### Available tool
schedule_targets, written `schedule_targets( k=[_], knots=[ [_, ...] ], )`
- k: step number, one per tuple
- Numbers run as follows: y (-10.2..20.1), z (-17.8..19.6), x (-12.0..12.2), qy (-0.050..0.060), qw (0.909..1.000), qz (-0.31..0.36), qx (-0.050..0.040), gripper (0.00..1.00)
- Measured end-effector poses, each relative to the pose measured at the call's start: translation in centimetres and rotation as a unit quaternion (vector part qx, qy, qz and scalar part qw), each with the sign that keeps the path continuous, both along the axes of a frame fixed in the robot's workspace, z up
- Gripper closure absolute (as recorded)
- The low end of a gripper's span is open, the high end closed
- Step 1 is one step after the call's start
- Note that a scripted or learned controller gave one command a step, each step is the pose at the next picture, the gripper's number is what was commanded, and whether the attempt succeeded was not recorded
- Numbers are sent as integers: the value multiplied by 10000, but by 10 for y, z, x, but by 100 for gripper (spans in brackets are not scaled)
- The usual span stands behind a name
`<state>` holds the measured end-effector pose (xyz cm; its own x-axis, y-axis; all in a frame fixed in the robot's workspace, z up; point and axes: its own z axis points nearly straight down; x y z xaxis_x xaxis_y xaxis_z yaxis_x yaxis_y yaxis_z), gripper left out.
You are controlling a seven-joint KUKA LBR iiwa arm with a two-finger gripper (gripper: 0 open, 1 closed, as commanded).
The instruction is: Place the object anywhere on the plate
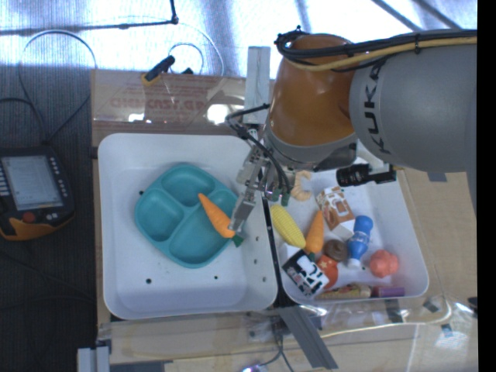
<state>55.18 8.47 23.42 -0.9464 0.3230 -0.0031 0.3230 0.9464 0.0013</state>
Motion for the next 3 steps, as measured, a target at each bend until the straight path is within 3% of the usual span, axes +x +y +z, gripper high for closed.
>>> schedule_targets(
  k=[1,2,3],
  knots=[
    [31,67,-11,-11,9869,1613,-2,0],
    [35,127,-8,-13,9600,2800,-7,0],
    [2,93,-3,8,9407,3391,-10,0]
  ],
)
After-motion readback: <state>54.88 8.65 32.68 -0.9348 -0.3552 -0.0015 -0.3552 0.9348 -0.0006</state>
